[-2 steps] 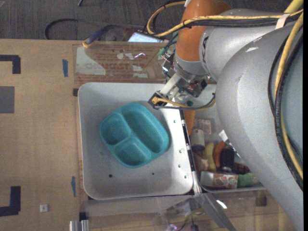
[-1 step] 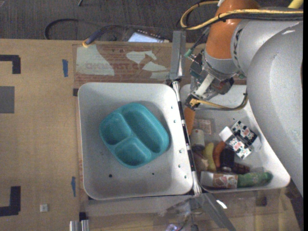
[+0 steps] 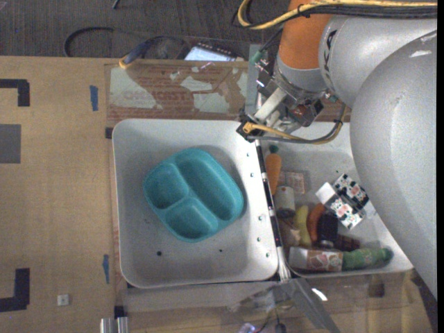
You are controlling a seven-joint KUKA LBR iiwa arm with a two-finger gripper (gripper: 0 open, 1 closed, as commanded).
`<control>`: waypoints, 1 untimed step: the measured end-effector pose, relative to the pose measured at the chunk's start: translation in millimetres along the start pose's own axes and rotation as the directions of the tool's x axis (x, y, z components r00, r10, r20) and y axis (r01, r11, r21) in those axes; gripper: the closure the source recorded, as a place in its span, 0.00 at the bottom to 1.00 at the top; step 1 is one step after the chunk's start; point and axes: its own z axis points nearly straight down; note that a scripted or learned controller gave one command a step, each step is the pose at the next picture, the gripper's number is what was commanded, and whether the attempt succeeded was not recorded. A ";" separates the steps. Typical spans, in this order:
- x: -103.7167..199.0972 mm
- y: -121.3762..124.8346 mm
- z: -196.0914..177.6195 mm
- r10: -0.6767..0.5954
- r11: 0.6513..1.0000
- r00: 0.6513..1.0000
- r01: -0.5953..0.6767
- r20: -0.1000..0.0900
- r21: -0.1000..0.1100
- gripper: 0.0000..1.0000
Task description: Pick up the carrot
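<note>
The carrot (image 3: pixel 273 172) is orange with a small green top and lies lengthwise along the left wall of the right bin (image 3: pixel 305 159), near its far end. My gripper (image 3: pixel 283 116) hangs just above and beyond the carrot's green end, over the bin's far left corner. Nothing can be made out in its grasp, and the wrist and the grey arm hide its tips.
A teal divided plate (image 3: pixel 194 194) lies in the left bin (image 3: pixel 132 207). Below the carrot the right bin is crowded: a pale can (image 3: pixel 285 200), a yellow piece (image 3: pixel 302 222), a red-orange piece (image 3: pixel 316 219), a black-and-white patterned box (image 3: pixel 345 200) and a green bottle (image 3: pixel 347 259).
</note>
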 end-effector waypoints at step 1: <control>-39.3 19.3 58.0 0.087 0.996 0.996 -0.087 0.002 0.003 1.00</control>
